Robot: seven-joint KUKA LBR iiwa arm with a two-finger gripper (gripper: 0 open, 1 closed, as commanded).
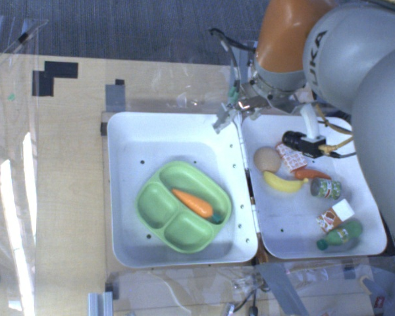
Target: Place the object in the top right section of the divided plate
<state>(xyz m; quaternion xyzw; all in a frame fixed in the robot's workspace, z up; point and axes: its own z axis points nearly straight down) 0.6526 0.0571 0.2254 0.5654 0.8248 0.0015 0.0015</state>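
Lying across the upper-right compartment of the green divided plate [184, 207] in the left bin [125, 143], 1 carrot [193, 203] looks already placed, so the gripper [240, 107] hovers near the bins' top edge; its grip I cannot tell. Right bin [368, 242]: 1 banana [282, 182], 1 egg [266, 158], 1 can [325, 188], 1 green bottle [340, 236].

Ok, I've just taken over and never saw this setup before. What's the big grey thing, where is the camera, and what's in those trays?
The big grey shape is a robot arm with an orange band, reaching in from the right. One fixed camera looks down on the bench at a slant. Two white bins sit side by side. The left bin holds a green divided plate with a carrot lying on it. The right bin holds small toy groceries: an egg, a banana, a can, a green bottle and some small cartons. The gripper hangs above the bins' far rim, with nothing seen in it.
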